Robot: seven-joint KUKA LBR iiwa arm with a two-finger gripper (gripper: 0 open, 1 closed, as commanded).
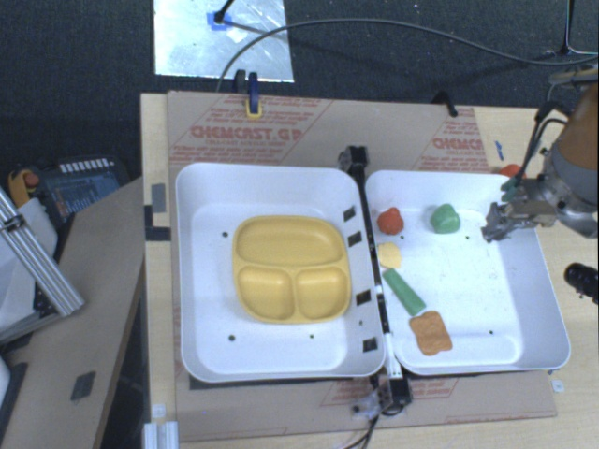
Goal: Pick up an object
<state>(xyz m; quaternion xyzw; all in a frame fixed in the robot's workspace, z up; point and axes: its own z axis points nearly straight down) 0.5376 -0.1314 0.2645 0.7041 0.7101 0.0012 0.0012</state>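
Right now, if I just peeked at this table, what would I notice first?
Probably the big yellow plate with three sections, sitting in the middle of the left bin. Then the little colourful toy foods in the right bin: a red piece, a green ball, a long green piece and an orange one. The robot's tool hovers at that bin's right side.

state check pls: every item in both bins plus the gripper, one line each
yellow divided tray: upright in left bin, compartments bare
red piece: loose on right bin floor, near the divider
green round piece: loose, right of the red piece, untouched
pale yellow piece: loose by the divider
green long piece: lying flat, angled
orange flat piece: lying flat, near front wall
gripper: over right bin's right side, nothing seen in it
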